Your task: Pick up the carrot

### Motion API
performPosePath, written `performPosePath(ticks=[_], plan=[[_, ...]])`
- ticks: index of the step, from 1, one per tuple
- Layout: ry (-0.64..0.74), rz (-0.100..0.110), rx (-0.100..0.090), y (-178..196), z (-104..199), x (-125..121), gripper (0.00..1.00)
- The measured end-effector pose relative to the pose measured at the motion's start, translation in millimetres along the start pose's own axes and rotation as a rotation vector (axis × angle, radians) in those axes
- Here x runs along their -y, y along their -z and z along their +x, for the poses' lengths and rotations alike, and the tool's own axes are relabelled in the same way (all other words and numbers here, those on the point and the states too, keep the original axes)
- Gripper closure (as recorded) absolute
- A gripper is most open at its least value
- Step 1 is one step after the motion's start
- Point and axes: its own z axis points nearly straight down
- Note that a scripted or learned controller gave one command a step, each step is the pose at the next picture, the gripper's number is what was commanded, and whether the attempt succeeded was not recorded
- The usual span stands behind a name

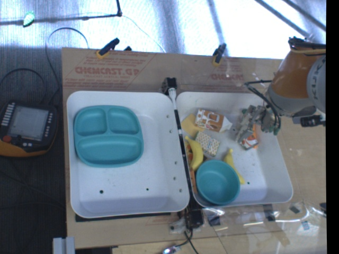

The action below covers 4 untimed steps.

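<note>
The carrot, a short orange piece with a pale patch, lies in the right part of the right bin. My gripper hangs straight over it, low inside the bin, and its tip reaches the carrot's upper end. From the right edge comes the grey arm with its orange band. The gripper's dark body and cables hide the place where it meets the carrot, so a grip cannot be made out.
The right bin also holds a teal bowl, two bananas, a cracker packet, an orange-and-white box and an orange strip along its left wall. A teal divided plate sits in the left bin.
</note>
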Motion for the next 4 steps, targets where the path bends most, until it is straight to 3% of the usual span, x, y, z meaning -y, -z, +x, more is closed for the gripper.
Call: performPosePath(ticks=[1, 2, 3, 4], plan=[[-0.202, 0.004, -0.008, 64.5, 91.3, -84.1, 1.0], [0.008, 0.009, -0.002, 183.5, 49.7, -20.7, 1.0], [0.297, 0.004, -0.002, -8.8, 68.4, 0.9, 1.0], [0.488, 0.001, -0.01, -12.4, -41.9, -15.1, 1.0]])
